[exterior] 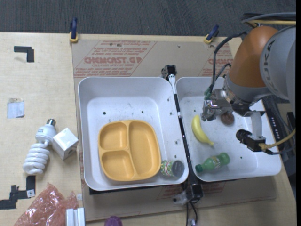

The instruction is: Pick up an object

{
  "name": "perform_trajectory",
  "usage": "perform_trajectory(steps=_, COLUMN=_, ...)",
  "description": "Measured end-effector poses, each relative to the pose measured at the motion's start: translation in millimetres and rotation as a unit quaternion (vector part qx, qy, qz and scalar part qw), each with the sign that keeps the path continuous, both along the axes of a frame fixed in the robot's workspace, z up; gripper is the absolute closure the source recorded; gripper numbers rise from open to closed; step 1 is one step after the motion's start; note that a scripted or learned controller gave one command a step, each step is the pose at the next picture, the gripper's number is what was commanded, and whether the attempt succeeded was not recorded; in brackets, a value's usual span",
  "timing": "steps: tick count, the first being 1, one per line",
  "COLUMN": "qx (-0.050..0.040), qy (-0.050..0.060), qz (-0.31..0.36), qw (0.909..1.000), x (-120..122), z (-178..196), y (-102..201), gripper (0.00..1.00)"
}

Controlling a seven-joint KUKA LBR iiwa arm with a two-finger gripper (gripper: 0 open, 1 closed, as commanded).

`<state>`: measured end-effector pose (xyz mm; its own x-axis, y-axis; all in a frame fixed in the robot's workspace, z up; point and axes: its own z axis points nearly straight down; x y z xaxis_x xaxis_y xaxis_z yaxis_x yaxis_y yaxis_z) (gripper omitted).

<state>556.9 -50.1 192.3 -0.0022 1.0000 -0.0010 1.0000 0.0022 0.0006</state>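
Yellow plastic, a curved banana (pixel 201 131), is lying in the right shallow white bin (pixel 263 166), toward its nine o'clock side. The metal end effector (pixel 210 110) is hanging just beside the banana's upper tip, at about one o'clock from it; whether its fingers are wide or narrow I cannot tell. A small brown round object (pixel 228 118) is sitting at three o'clock of the end effector. A green plastic bottle (pixel 213 162) is lying at the bin's six o'clock. In the left white bin (pixel 122 91), a yellow three-compartment plate (pixel 128 150) is resting with a small green can (pixel 170 168) touching its five o'clock corner. On the table (pixel 37 93), a white spiral light bulb (pixel 38 149) is lying at nine o'clock.
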Motion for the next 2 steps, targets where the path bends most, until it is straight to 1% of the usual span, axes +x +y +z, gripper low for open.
perform_trajectory(steps=1, qx=0.0000, qy=0.000, qz=0.000, qw=1.0000, x=0.0, z=0.0, y=0.0, gripper=0.00)
perform_trajectory(steps=2, qx=0.0001, qy=0.000, qz=-0.001, qw=1.0000, x=10.0, z=-99.9, y=-63.9, gripper=0.00)
